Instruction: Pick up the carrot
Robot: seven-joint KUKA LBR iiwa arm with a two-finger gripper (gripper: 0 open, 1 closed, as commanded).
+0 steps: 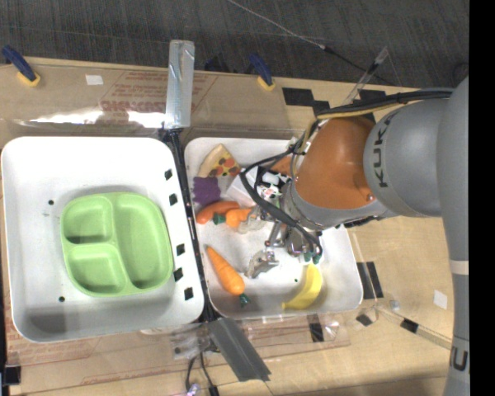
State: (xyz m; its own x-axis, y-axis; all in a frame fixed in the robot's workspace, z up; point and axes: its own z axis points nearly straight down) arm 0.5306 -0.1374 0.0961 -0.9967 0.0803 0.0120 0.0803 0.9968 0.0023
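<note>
A carrot (225, 272) lies slanted in the right bin (344, 264) near its lower left, with its green tip toward the bin's front. A second orange carrot-like piece (223, 214) lies higher up, beside a purple toy. My gripper (261, 263) hangs over the middle of the right bin, just right of the lower carrot and apart from it. Nothing shows held in it. The grey arm with its orange band (334, 172) covers the bin's upper right part.
A pizza slice (220, 162) sits at the right bin's top left, a purple toy (206, 190) below it and a banana (307, 288) at the front right. The left bin (25, 172) holds a green divided plate (115, 242).
</note>
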